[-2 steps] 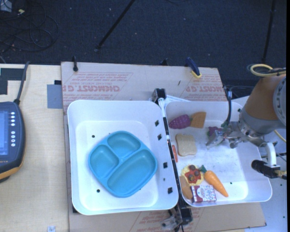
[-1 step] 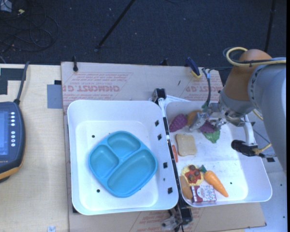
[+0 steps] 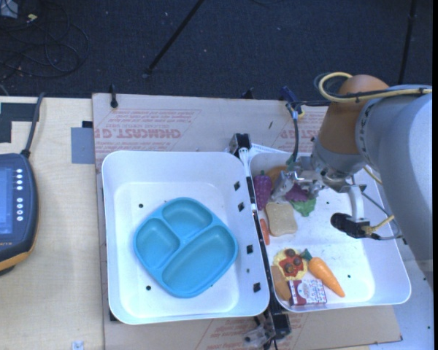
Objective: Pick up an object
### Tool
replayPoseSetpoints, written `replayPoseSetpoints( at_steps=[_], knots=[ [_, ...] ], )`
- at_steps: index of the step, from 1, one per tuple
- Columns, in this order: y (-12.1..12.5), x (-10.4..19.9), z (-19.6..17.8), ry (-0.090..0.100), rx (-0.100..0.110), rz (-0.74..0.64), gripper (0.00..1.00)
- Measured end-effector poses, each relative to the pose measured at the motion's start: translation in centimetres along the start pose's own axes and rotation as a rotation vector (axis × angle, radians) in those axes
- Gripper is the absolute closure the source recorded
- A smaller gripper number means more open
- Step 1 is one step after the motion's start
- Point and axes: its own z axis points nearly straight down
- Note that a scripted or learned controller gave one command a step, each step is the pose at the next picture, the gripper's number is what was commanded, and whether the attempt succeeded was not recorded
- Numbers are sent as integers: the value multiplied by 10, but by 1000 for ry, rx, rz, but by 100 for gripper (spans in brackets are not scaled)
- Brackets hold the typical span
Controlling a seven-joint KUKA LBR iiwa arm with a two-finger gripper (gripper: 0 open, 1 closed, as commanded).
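Gripper (image 3: 301, 183) is down in the right bin (image 3: 394, 283), at its far end, right over a clump of toy food. Can't tell from this angle whether it is spread or pinching anything; nothing visibly lifted.

Taking the bread slice (image 3: 281, 219) as landmark: purple-and-green grapes/lettuce piece (image 3: 301, 199) sits just beyond it, directly under the gripper, likely the target. Purple eggplant-like toy (image 3: 263, 189) just left of the bread, against the bin wall. Carrot (image 3: 325, 276) and red packet (image 3: 306, 292) lie nearer the camera than the bread, well apart from the gripper. Pizza-like toy (image 3: 290, 263) between bread and packet. Blue plate (image 3: 185, 246) far left of the bread, in the left bin (image 3: 117, 195).

Risks, judged: items near the bread are packed touching, so the grasp may catch two things or push the bread aside. Soft, lumpy grapes piece could slip out. Closeness to the divider wall may block the approach.
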Motion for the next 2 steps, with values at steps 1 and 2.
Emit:
replayPoseSetpoints(
  at_steps=[1,2],
  knots=[
    [-1,8,0,-2,3,8,0],
    [0,11,-11,2,2,4,100]
  ],
)
